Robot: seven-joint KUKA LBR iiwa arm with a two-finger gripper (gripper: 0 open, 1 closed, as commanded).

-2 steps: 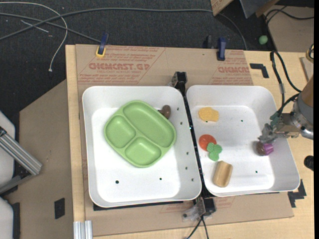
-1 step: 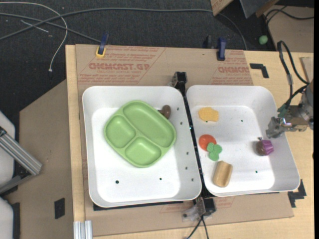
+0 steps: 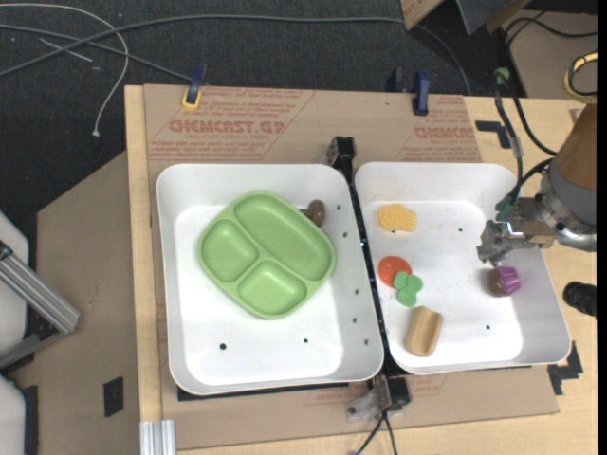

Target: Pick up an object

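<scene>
The right bin (image 3: 446,180) holds a yellow-orange piece (image 3: 397,218) near its back left, a red tomato-like toy with a green leafy top (image 3: 399,277) in the middle left, a tan cylinder (image 3: 424,331) near the front, and a small purple object (image 3: 505,280) at the right. My gripper (image 3: 497,243) hangs over the right side of this bin, just above and slightly left of the purple object. Nothing shows between its fingers.
The left bin (image 3: 190,330) holds a green three-compartment plate (image 3: 267,253) and a small brown object (image 3: 315,212) at the plate's back right edge. A black divider runs between the bins. Blue clamps (image 3: 421,95) sit on the cardboard at the back.
</scene>
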